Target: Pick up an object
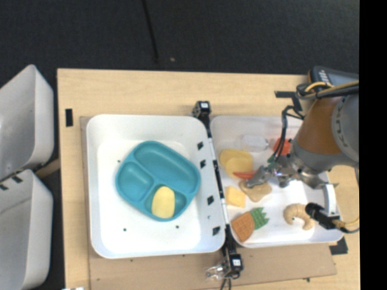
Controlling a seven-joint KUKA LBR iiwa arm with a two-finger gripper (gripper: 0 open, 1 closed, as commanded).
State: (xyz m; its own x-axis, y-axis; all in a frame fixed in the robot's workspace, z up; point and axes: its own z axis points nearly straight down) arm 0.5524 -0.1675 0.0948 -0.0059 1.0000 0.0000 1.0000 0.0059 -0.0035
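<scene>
My gripper [262,177] is low in the right bin [275,239], reaching in from the right under the grey arm with its orange band [314,132]. Its tip sits over a tan, bread-like piece [259,191] and close to a thin red item [243,174]. Around it lie a yellow lump [236,160], a yellow wedge [235,196], a toy pineapple [248,223] and a beige curled piece [299,215]. I see nothing lifted off the bin floor.
The left bin [106,234] holds a blue divided plate [157,177] with a yellow oval item [162,202] on it. A see-through item [255,142] lies at the back of the right bin. A clipped divider [211,180] separates the bins.
</scene>
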